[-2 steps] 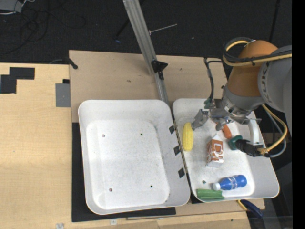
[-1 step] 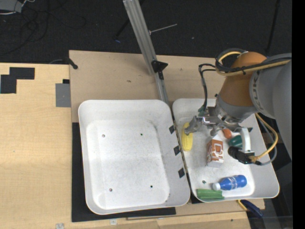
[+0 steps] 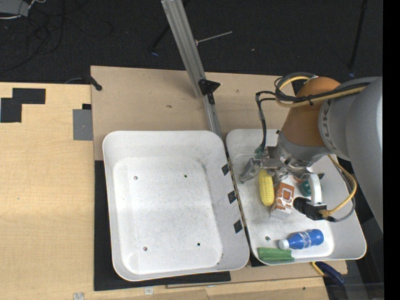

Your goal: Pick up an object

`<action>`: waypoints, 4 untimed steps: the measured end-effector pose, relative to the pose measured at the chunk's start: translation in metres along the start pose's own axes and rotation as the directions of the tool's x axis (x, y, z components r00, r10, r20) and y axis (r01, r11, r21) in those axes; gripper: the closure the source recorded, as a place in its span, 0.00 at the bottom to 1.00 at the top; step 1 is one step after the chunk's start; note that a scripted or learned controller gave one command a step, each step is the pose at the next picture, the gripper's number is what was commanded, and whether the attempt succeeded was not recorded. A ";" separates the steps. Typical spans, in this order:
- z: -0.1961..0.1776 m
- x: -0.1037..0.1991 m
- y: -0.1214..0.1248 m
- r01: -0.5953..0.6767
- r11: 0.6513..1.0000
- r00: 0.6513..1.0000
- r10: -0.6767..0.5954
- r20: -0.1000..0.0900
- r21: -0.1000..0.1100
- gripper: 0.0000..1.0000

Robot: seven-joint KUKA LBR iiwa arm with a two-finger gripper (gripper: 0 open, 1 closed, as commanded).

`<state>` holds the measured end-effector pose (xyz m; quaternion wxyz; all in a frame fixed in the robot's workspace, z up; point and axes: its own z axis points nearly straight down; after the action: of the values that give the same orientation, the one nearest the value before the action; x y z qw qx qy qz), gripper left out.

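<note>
Four things lie under my claw [image 3: 270, 162]: yellow corn cob [image 3: 266, 188], orange-white carton [image 3: 284, 199] with unreadable print, blue bottle [image 3: 304, 239], green strip [image 3: 275, 254].

Bright, even overhead light w/ glare on left bin [image 3: 164, 205]; background dark, pic slightly soft.

— Where are we looking from?
— One fixed camera, high above the bench [image 3: 150, 99], tilted down at a slant, taking in both white bins: the left bin [image 3: 164, 144] and the right bin [image 3: 347, 245].
— How close?
— Set well back; dark floor shows beyond the bench's far edge.
— And the arm [image 3: 350, 114]?
— It comes in from the right side, looming large at that edge.
</note>
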<state>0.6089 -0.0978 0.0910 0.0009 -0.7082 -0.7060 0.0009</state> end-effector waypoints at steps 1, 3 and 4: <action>-0.011 -0.001 0.000 -0.006 1.000 1.000 0.006 -0.001 0.001 1.00; -0.096 -0.003 -0.003 -0.001 1.000 1.000 0.001 0.000 -0.004 1.00; -0.145 -0.012 0.000 0.001 1.000 1.000 -0.001 0.001 -0.005 1.00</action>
<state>0.6094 -0.1100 0.2364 -0.0013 -0.7080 -0.7062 -0.0007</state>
